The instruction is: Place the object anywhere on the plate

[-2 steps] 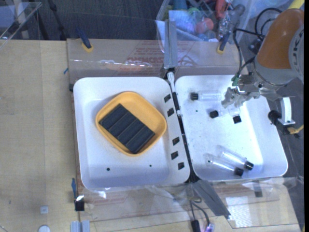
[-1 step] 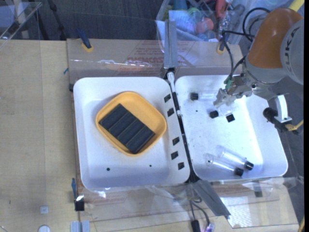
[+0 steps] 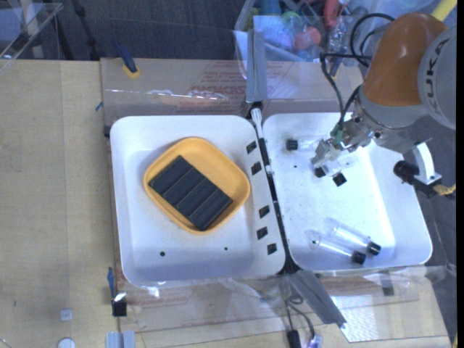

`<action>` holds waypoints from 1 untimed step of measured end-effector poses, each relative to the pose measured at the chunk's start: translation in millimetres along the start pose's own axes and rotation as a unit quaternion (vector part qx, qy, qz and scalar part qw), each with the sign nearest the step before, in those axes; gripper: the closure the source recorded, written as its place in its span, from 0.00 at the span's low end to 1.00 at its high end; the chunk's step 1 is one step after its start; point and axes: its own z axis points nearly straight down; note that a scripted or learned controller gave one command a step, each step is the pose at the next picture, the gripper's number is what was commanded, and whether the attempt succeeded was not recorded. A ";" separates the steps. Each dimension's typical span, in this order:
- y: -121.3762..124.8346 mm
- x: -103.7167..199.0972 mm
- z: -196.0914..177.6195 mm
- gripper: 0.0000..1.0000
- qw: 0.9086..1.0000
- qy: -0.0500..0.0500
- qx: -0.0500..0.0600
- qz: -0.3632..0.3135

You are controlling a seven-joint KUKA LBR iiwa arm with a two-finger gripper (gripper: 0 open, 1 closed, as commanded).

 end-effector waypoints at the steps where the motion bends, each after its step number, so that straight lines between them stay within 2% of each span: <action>1: 28.9 29.9 -0.2 1.00 0.996 -0.002 -0.002 -0.089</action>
